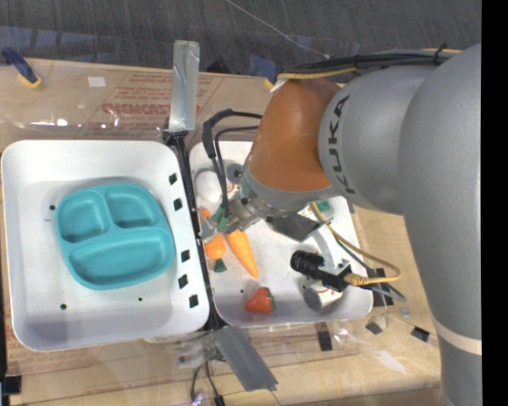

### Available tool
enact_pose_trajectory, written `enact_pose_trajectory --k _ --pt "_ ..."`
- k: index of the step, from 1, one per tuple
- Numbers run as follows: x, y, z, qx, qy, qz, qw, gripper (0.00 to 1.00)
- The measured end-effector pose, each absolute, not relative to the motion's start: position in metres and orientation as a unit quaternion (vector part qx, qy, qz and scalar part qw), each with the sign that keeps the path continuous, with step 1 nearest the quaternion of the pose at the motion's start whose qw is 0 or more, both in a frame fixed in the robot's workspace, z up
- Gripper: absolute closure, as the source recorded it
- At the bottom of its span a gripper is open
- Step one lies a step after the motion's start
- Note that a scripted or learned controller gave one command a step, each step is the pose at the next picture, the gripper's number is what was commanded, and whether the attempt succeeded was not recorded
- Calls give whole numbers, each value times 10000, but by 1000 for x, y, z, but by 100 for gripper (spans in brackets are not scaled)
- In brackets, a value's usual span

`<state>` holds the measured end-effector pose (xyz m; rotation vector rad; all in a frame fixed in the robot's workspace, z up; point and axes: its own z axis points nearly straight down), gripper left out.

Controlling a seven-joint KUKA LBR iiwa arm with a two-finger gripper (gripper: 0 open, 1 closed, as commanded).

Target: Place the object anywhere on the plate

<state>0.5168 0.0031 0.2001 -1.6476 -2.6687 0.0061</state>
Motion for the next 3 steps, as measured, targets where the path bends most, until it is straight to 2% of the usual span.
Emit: enact_pose_trajectory --k 1,2,3 --pt "530 55 269 -5757 -8177 -8 -6 100" --pt "545 97 234 -6532 -7572 28 28 100" --pt "608 43 268 -7087 -7055 6 0 100"
